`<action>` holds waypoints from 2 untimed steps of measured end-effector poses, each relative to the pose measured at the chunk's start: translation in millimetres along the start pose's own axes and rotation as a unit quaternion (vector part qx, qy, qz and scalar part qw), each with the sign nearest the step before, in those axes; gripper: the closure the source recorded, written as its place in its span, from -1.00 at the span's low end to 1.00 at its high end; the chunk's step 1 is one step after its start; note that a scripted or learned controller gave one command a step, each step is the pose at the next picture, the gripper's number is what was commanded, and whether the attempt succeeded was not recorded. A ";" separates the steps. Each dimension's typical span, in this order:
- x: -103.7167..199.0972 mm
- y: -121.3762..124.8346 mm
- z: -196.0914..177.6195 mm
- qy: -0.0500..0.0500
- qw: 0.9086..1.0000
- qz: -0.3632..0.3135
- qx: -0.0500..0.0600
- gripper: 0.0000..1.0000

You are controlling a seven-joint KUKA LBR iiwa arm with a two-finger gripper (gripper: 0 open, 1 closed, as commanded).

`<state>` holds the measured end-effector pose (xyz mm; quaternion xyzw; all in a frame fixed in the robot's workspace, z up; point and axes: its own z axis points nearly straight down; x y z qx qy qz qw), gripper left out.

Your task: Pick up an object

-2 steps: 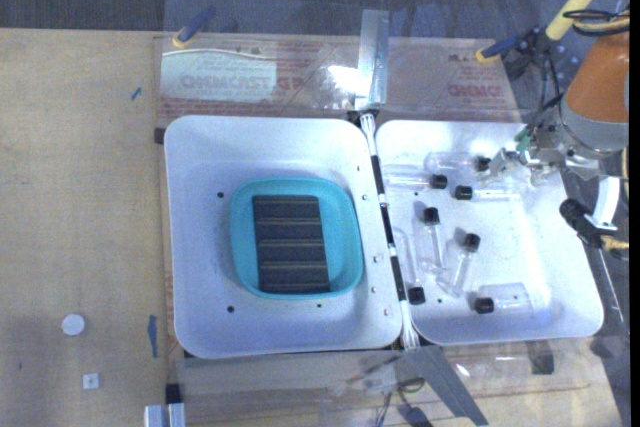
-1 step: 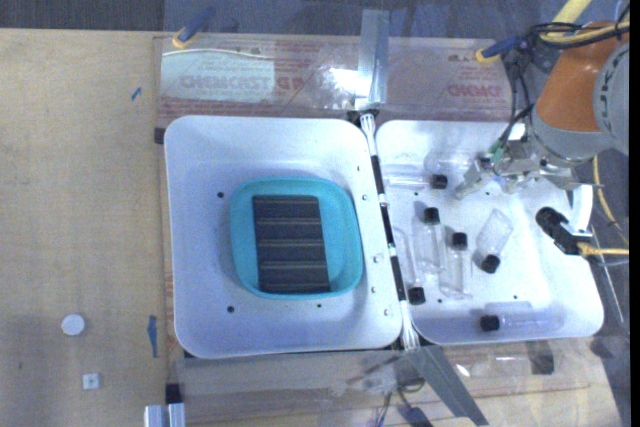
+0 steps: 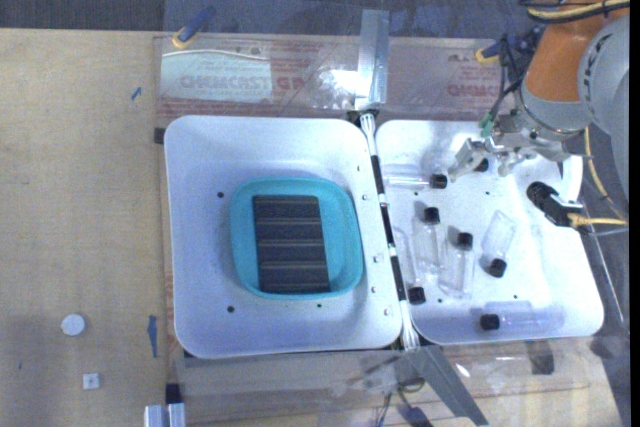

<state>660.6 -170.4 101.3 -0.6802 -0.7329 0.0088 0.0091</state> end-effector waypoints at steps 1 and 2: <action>7.9 1.5 15.6 -0.002 1.000 -0.012 -0.001 -1.00; 52.7 6.7 14.8 -0.003 1.000 -0.017 -0.004 -1.00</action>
